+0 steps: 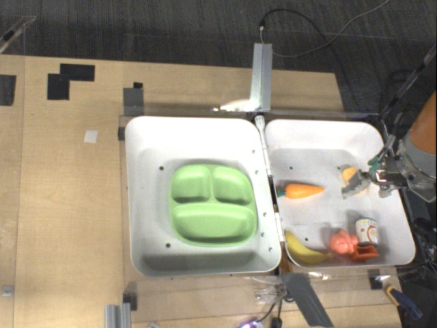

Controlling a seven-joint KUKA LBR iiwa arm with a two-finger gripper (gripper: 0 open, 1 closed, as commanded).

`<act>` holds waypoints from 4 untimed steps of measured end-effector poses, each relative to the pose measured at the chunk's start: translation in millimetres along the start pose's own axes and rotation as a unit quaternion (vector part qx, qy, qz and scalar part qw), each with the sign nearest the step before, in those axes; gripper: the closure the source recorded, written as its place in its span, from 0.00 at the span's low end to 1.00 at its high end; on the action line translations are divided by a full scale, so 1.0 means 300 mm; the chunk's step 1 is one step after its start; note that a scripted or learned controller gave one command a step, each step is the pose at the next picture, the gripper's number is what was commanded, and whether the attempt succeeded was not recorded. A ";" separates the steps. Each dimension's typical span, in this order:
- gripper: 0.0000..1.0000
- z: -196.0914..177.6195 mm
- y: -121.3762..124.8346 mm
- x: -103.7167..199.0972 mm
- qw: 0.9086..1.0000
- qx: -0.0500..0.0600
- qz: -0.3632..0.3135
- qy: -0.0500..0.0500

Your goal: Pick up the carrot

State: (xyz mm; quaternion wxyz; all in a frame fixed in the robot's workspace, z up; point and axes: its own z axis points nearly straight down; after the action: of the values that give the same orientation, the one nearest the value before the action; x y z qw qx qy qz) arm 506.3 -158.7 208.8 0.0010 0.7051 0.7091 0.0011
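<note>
— Grey metal and nothing in it: my gripper (369,182) hangs over the right bin (321,130), its two fingers standing apart with only white floor visible between them.

— So the carrot isn't picked up yet?

— No. The carrot (303,190) lies flat on the bin floor toward the bin's left wall, leafy end near the divider, tip pointing toward my gripper. It sits apart from my fingers, with bare floor between us.

— Anything else close by?

— A small yellow piece (349,174) sits just beside my fingertips. Further out, a can (367,231), a pink toy (343,243) and a banana (305,250) crowd the near edge. The green plate (212,204) rests in the left bin (147,203).

— What's left, then?

— All of it, I judge: reach, close, lift.
</note>
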 end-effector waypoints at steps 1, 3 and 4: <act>0.00 0.379 0.273 0.034 0.992 -0.001 0.127 0.000; 0.00 0.396 0.142 0.251 0.998 -0.005 0.059 0.000; 1.00 0.355 0.153 0.256 0.998 -0.009 0.059 0.001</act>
State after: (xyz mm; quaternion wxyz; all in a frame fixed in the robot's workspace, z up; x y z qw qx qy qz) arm 551.9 -81.6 102.4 0.0065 0.7457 0.6662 0.0079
